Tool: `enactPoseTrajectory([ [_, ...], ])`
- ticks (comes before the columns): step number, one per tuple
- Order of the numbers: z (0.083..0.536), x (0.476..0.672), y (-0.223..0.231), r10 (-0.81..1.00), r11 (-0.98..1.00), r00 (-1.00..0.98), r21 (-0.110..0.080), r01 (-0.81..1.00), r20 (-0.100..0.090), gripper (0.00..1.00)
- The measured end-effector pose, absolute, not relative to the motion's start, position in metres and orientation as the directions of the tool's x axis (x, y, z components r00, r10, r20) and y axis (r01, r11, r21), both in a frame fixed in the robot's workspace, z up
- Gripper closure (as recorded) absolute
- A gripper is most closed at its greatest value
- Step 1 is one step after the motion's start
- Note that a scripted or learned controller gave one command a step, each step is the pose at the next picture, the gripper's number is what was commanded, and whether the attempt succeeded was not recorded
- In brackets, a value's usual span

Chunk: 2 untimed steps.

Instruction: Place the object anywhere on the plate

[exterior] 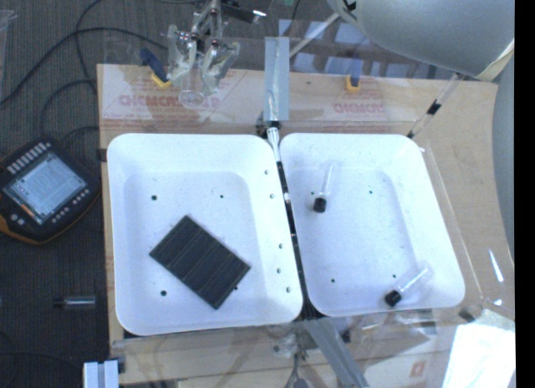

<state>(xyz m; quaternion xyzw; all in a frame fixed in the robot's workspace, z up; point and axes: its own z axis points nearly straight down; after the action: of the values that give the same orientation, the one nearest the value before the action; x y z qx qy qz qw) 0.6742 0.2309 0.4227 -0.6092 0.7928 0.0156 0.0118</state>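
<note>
The tabletop (468, 169) is a pale wooden board with faint red lettering along its far edge. Two shallow white bins lie on it side by side, touching along their inner rims: the left bin (125, 236) and the right bin (435, 219). A small yellow clip (354, 84) sits at the far edge.

A teach pendant (42, 190) is lying at my nine o'clock, cables (92, 22) trailing at eleven (dark floor beneath).
</note>
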Motion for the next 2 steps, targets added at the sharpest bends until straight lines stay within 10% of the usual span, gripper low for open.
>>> enactPoseTrajectory([
  [2,0.4389,0.6771,0.2326,-0.963,0.263,-0.263,0.014,-0.965,-0.054,1.0],
])
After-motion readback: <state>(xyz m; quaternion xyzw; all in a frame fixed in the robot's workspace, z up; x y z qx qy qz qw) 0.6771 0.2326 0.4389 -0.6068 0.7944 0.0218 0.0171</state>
